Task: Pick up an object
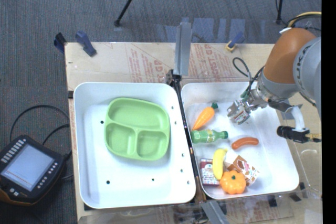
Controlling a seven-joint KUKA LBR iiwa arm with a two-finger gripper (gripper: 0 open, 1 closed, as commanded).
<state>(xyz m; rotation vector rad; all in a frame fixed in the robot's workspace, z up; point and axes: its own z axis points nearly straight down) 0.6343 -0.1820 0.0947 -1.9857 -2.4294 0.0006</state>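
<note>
Sausage (245,142) is my likeliest pick: it lies on the floor of the right bin (273,165), just on the near side of my gripper (239,112), with bare white around it. Its long axis runs left to right, tilted slightly up toward the far right. I hang over the middle of that bin, reaching in from the right, and whether my jaws are spread or pressed together I cannot tell from this slant; nothing shows between them.

Other candidates lie to my left and nearer. A carrot (204,117) sits left of me, lying diagonally with its green top toward the far right. A green bottle (209,136) lies lengthwise left to right, near and left of me. Farther toward the near edge, a banana (218,163), a small pumpkin (233,182) and a printed box (245,168) crowd together, touching, which I judge poor for a clean grasp.

The left bin (89,165) holds a green divided plate (138,129), well apart from me.

For the sausage I would shift nearward and close across its short width.
</note>
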